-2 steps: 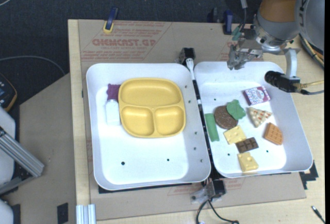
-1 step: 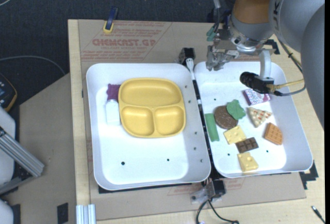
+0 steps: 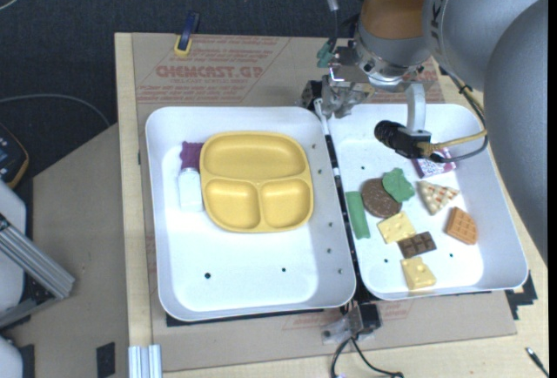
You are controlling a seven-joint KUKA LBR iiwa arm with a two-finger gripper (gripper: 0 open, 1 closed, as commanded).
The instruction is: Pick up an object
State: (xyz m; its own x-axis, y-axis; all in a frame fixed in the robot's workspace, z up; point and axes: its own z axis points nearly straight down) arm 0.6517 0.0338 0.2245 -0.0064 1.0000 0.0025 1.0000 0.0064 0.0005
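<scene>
Gripper (image 3: 335, 97) hovers at the right bin's (image 3: 496, 228) top-left corner; whether it is spread I cannot tell. Toy foods cluster mid-bin; the waffle (image 3: 460, 226) looks light, stiff: pinch its edges.

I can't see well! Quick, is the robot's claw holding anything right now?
End effector: up at the back of the bins, by the divider; whether it is open, shut or holding anything cannot be told.

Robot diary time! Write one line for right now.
arm: over far edge of right bin | gripper: near bin divider, holding nothing seen | toy food: in right bin | yellow tray: left bin
</scene>
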